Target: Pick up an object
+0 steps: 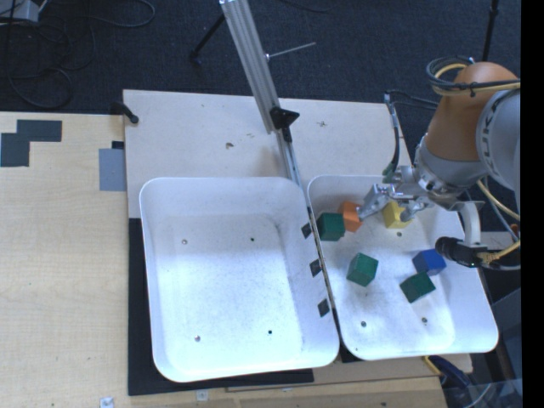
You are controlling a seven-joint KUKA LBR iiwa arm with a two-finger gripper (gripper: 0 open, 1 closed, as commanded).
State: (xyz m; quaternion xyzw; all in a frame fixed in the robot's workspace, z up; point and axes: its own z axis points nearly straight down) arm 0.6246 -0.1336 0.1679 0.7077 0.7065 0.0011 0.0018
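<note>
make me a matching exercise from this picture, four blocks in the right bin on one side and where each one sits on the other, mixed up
Things:
1. orange block
2. yellow block
3. blue block
4. light green block

Places:
A. nearest the divider between the two bins
B. toward the bin's right side, just above a dark green block
C. under the gripper, on its right side
D. between the light green block and the gripper

Pairs: 1-D, 2-C, 3-B, 4-A
</note>
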